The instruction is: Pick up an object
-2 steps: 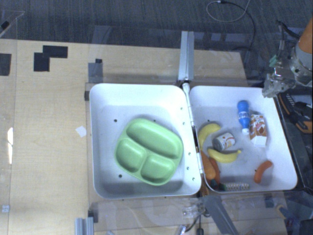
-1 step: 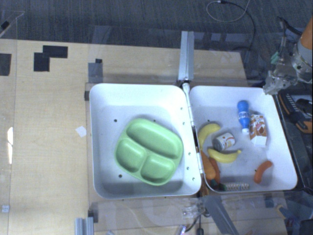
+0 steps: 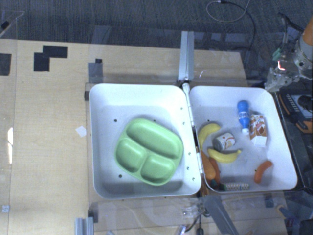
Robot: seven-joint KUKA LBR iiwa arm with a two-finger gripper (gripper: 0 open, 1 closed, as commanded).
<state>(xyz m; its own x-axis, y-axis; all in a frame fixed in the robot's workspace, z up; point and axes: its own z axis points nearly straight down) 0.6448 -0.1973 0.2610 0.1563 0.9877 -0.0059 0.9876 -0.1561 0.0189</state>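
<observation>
The right bin [image 3: 281,131] holds several small things: a blue bottle [image 3: 243,113], a red-and-white carton [image 3: 257,129], two yellow bananas [image 3: 208,131] [image 3: 225,155] with a small can [image 3: 224,141] between them, an orange carrot [image 3: 211,168] at the near left wall and a reddish sausage [image 3: 263,170]. A green divided plate [image 3: 148,151] lies in the left bin [image 3: 105,131]. My gripper [image 3: 279,75] hangs at the view's right edge, beyond the far right corner of the right bin and apart from every object.
A metal post [image 3: 184,58] stands behind the seam between the bins. A dark ribbed item [image 3: 235,186] lies against the right bin's near wall. A cable [image 3: 230,9] loops on the dark floor at the back. Tan bench surface spreads to the left.
</observation>
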